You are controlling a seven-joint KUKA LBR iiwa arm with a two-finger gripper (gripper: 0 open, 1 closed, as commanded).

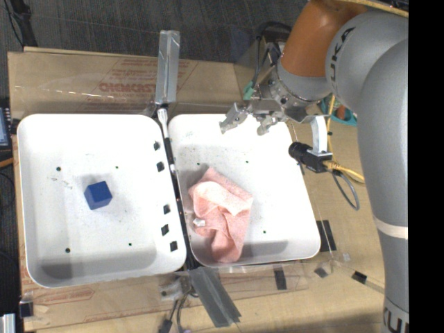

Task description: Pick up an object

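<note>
A crumpled pink cloth (220, 214) lies in the right bin (277, 186), toward its front left. A small blue cube (98, 194) sits in the left bin (41, 158), left of its middle. My gripper (248, 122) hangs over the back edge of the right bin, well above and behind the cloth. Its two fingers are spread apart with nothing between them.
A row of black clips runs along the divider (166, 186) between the two bins. A grey metal post (166, 68) rises behind the divider. Brown cardboard (83, 82) lies under and behind the bins. My arm fills the upper right.
</note>
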